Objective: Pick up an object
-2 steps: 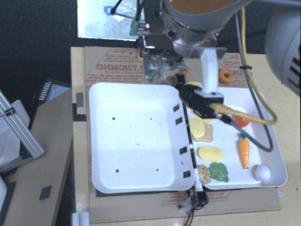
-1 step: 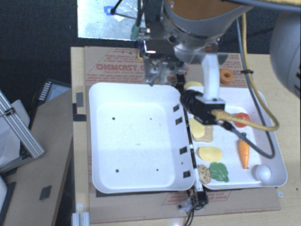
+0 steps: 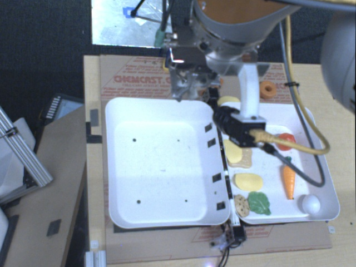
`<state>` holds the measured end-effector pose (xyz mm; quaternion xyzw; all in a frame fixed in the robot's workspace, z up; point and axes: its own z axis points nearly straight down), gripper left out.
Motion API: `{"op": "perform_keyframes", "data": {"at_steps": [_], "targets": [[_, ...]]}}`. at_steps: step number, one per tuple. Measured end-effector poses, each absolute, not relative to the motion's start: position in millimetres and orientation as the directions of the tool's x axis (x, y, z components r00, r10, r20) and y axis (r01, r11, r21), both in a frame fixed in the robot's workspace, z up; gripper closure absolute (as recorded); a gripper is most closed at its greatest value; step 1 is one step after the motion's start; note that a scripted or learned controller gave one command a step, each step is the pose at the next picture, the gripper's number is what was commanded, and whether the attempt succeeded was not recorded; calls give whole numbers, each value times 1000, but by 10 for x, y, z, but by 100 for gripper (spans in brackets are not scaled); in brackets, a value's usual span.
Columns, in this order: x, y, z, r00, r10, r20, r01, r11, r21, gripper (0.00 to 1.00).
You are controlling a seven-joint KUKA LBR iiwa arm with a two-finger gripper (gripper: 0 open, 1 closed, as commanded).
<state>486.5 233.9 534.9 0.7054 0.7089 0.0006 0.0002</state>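
The bench held two white bins [image 3: 122, 166]. In the right bin lay a carrot [image 3: 288, 182], a yellow piece [image 3: 248, 181], a cookie [image 3: 242, 204] and a leaf [image 3: 259, 202]. Whether the gripper [image 3: 186, 90], at the bins' far edge, was spread I could not tell. Best choice, I judged: the carrot, lying apart.

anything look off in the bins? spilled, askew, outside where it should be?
One thing: a small orange ring-shaped piece lies on the cardboard beyond the far rim of the right bin, outside it. The carrot, green leaf, cookie and white ball all lie inside that bin. No spill or damage shows.
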Motion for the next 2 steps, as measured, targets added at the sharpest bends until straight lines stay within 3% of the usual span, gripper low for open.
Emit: {"op": "perform_keyframes", "data": {"at_steps": [2], "targets": [[4866,2339,5349,-5,1000,1,1000,5,1,100]]}}
